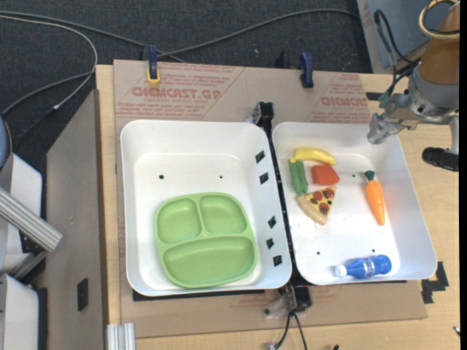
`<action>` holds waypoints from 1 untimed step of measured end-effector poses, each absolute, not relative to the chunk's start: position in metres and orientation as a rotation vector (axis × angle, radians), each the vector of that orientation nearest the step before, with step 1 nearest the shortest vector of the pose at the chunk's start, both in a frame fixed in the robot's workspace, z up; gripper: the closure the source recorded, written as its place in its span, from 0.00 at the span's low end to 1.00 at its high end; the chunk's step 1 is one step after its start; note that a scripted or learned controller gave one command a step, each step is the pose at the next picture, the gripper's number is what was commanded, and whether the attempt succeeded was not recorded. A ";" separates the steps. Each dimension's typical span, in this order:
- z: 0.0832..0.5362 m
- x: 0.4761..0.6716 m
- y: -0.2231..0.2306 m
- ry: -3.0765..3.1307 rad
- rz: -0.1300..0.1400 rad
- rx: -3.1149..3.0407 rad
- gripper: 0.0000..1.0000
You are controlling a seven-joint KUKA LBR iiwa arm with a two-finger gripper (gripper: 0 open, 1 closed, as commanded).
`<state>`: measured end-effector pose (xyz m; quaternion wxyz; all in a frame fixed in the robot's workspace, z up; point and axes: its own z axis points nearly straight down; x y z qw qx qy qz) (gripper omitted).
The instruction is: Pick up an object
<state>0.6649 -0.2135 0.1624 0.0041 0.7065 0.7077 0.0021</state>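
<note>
Gripper (pixel 381 130) above right bin's (pixel 416 232) far corner, carrot (pixel 375 200) nearby

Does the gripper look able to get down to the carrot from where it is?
Probably yes. The gripper hangs over the right bin's far corner, and the carrot lies by itself on the bin floor, apart from the other toys, with nothing above it.

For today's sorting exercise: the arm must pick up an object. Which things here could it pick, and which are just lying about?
Could be picked, all in the right bin:
banana
green vegetable
red block
pizza slice
carrot
blue bottle

Just lying about:
green divided plate in the left bin
blue clamps
cables
</note>
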 end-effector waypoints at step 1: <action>0.208 0.666 -0.210 2.219 0.006 2.214 1.00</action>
